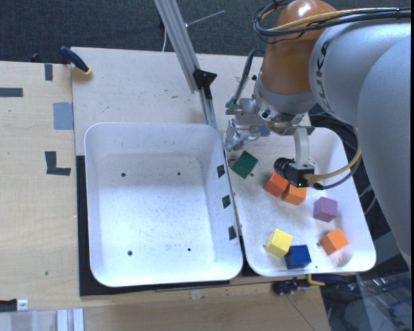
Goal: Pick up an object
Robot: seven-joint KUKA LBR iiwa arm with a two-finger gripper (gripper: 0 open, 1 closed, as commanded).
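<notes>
The green block [245,165] lies tilted in the right bin [359,233], near its upper left corner and close to the wall shared with the left bin [107,205]. The hand [236,138] hangs just above it, at the upper left edge of the block, and I cannot tell if they touch. Whether the hand is open or closed I cannot tell, because the metal parts of the wrist cover it from this angle. To the right of the green block are two orange blocks [285,187] pressed together, with a small black part of the arm's cable fitting just above them. Further right lies a purple block [325,209], and below it another orange block [334,241]. Near the front wall of the bin a yellow block [279,242] and a blue block [298,256] touch each other. The grey arm [359,67] with its orange band comes in from the right. Both bins stand on the light wooden tabletop [27,205], and a slanted metal bar [179,36] crosses above them.
</notes>
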